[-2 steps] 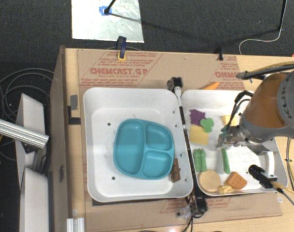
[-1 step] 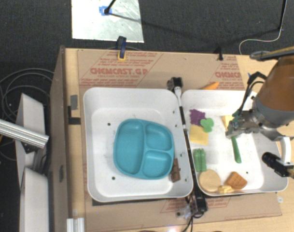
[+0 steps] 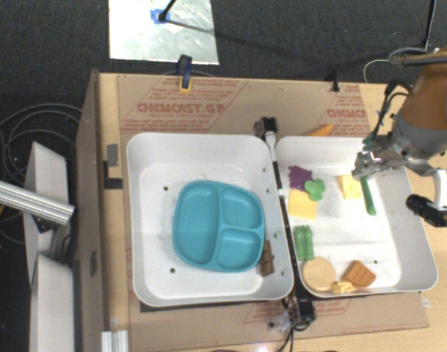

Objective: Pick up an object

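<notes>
The right bin [image 3: 410,251] holds several toy foods. A purple grape bunch [image 3: 299,174], a green leafy piece [image 3: 315,189] and a yellow cheese slab [image 3: 302,207] lie near its left wall. A green pickle [image 3: 303,242], a round tan cookie [image 3: 318,273] and an orange waffle piece [image 3: 360,273] sit toward the front. My gripper [image 3: 365,164] hangs over the bin's back right part. It is just above a small yellow block [image 3: 349,187] and a long green stick [image 3: 369,196].
The left bin [image 3: 146,196] holds a blue divided plate [image 3: 218,226]. A brown piece [image 3: 267,259] lies by its right wall. An orange carrot [image 3: 320,130] rests on the cardboard behind the right bin. The arm [image 3: 429,116] and a black fitting [image 3: 429,210] crowd the right side.
</notes>
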Motion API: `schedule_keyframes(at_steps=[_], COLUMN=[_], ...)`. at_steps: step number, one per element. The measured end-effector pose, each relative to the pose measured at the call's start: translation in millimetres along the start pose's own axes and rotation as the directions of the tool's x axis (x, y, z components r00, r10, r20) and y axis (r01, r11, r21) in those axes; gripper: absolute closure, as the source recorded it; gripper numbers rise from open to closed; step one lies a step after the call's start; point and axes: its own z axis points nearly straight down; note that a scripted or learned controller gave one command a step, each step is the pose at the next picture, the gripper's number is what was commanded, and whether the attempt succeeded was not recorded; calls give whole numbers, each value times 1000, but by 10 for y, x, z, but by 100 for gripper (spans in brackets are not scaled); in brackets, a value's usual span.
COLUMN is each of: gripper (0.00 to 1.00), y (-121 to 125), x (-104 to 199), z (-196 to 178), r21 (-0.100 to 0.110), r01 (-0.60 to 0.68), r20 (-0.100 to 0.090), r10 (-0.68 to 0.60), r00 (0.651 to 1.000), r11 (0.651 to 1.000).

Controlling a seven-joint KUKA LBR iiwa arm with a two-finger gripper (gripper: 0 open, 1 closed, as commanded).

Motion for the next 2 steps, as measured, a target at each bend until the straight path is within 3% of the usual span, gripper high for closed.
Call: schedule_keyframes(at_steps=[1,2], gripper=[0,0], y=[-32,461], x=[17,537], z=[5,419], r21=[6,3], r01=[-1,4], r20=[-3,-3], r10=[1,-4], r00=[1000,1000], r11=[1000,1000])
